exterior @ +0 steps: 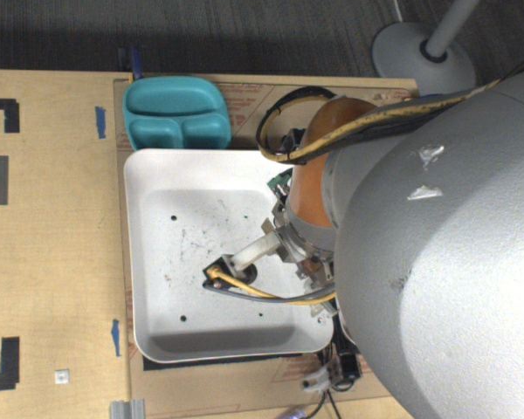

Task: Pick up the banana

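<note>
Banana, the one prize of this try, and where it lies I cannot tell; the grey arm (437,234) reaches in from the right and its bulk covers everything on that side of the worktop (44,234); the wrist, orange band (307,190) and all, hangs over the right edge of the left white bin (148,234), and the pincer (301,256) sits low beneath it, near the bin's right wall; open or closed, I cannot tell from up here; the bin's floor to the left is scuffed white, and a teal tray (176,112) rests just beyond its far rim, well out of the action.

Now the dangers, as I judge them; first, a blind grab, because if the fruit is off to one side of the pincer's line it closes on air and lifts nothing; second, that wall, since a descent this close to the rim could clip plastic and shove the bin; third, the fruit itself, curved and smooth-skinned, likely to roll or squirt out of a two-point pinch unless caught across its middle; and a hard squeeze would bruise it.
</note>
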### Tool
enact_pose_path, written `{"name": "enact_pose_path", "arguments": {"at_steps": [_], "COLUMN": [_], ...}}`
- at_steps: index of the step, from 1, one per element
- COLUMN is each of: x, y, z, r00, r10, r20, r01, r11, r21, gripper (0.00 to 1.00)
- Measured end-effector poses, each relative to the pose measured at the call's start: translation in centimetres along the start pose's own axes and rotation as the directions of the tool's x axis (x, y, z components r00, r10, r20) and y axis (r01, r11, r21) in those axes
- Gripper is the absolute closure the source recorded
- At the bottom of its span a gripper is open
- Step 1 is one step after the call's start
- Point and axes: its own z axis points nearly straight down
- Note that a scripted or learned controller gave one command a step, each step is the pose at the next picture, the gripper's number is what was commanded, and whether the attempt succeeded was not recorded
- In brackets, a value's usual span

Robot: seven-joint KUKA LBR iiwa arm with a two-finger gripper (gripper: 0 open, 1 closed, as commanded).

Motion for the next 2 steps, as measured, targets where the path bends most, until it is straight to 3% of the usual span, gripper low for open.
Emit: {"name": "enact_pose_path", "arguments": {"at_steps": [1,2], "x": [0.0,2.2], "y": [-1.2,-5.7], "z": [3.6,10.5], "r00": [0.952,0.972], "r10": [-0.305,-0.236], "r20": [0.003,-0.002], "r01": [0.305,0.236], "r11": [0.952,0.972], "r21": [0.003,0.0], "gripper": [0.0,0.0]}}
